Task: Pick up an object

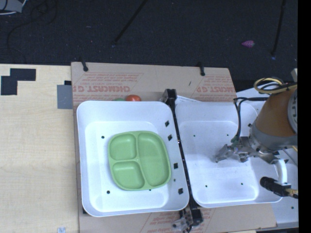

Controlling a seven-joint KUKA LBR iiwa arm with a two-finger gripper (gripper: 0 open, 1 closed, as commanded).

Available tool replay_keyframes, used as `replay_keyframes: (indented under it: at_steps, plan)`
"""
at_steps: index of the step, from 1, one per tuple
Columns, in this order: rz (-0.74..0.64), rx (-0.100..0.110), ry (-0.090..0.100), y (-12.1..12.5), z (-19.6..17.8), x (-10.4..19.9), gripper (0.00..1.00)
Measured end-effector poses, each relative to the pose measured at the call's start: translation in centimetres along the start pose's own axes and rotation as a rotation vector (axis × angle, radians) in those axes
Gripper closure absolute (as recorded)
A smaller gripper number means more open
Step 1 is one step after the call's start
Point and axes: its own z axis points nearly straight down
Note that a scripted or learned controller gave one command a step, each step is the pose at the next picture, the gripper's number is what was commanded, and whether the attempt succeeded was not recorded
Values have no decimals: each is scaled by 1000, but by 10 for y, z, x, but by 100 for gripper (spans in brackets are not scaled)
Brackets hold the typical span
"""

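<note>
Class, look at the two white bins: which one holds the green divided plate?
The left bin holds the green divided plate, lying flat on its floor. The right bin instead has the gripper reaching in over it.

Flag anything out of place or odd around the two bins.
A small red-orange object sits outside the left bin, behind its back rim on the cardboard, with something green beside it. The green divided plate lies flat inside that bin. The hand is over the right bin.

Arm Reaches In Low From the Right

The grey arm [274, 125], its orange band above the wrist, leans in from the right edge with the wrist bent downward. Its two-finger gripper [224, 154] points left, metal fingers [221, 155] splayed slightly apart, nothing between them.
</note>
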Motion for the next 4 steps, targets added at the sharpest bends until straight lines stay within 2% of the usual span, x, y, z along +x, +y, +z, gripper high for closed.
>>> replay_keyframes:
  at_steps: [1, 2, 4]
  plan:
    - [1, -5, -1, 0, 8, 1, 0]
    - [3, -6, -1, 0, -4, 0, 100]
    - [-2, -11, -3, 8, -118, -1, 100]
